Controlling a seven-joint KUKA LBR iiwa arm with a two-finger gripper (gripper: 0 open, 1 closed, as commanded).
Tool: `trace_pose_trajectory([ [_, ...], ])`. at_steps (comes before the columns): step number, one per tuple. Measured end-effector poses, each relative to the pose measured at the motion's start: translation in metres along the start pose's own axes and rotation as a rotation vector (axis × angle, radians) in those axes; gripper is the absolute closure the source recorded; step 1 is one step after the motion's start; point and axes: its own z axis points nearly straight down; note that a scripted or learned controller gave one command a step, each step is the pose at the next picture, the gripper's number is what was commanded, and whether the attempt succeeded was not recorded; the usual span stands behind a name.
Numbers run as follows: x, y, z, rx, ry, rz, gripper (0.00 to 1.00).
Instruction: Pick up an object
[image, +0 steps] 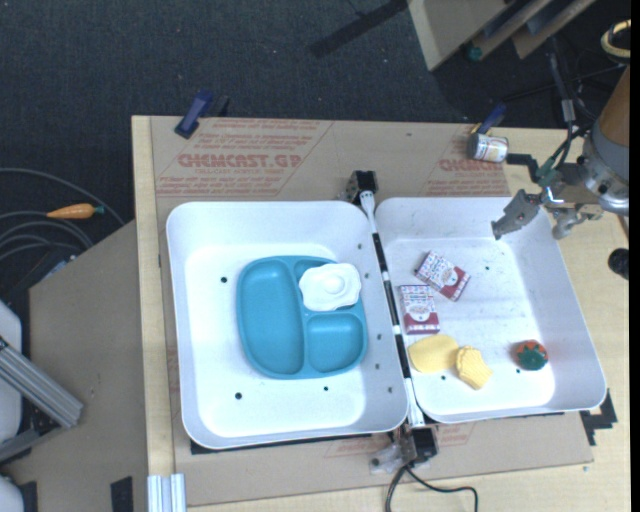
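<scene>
Bench: left bin (200, 380) holds blue tray (285, 325); right bin (570, 320), packets (441, 275).

Two white bins (200, 330) sit on tan board with red lettering. A blue tray (280, 320) bears a white piece (330, 286). Right: red-and-white patterned packets (441, 275), yellow pieces (450, 358), a red-green ball (531, 354).

Two red-white packets (441, 275), yellow pieces (450, 359) and a red-green fruit (531, 354) lie in the right bin (570, 300).
</scene>
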Motion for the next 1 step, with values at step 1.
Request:
trace_pose_trajectory([
  [1, -0.0284, 0.0178, 0.1314, 0.003, 0.001, 0.001, 0.00],
])
